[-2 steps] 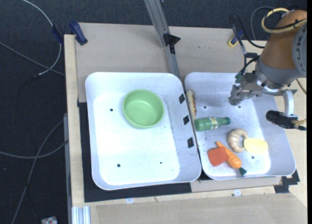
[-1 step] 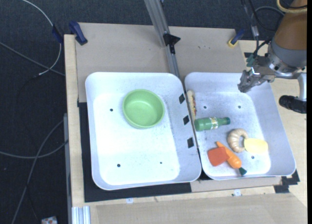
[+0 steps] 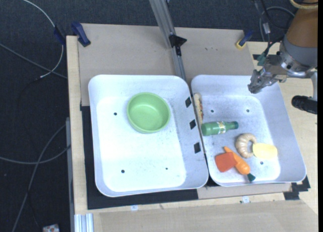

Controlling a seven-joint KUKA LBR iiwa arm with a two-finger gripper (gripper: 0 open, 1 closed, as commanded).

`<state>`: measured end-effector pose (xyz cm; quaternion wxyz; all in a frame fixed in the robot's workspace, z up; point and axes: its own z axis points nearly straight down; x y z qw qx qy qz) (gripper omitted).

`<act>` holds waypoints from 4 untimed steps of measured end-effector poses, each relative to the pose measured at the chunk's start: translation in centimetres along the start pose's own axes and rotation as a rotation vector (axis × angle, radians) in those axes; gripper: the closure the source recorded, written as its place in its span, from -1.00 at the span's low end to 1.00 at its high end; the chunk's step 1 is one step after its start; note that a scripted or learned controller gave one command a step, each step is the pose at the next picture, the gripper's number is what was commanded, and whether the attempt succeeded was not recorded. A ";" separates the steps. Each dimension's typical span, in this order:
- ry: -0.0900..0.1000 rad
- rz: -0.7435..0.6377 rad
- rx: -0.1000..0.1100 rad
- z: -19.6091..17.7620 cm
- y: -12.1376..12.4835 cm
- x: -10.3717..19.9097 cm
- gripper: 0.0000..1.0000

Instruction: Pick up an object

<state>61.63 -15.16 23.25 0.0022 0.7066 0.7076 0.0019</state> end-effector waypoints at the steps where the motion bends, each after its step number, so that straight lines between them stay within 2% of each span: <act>1: 0.005 -0.005 0.005 -1.2 -0.2 5.2 1.00; 2: 0.007 -0.005 0.015 -0.2 -0.5 10.7 1.00; 3: 0.005 -0.005 0.010 -0.8 -0.5 15.4 1.00; 4: 0.005 -0.005 0.019 0.5 -0.5 21.0 1.00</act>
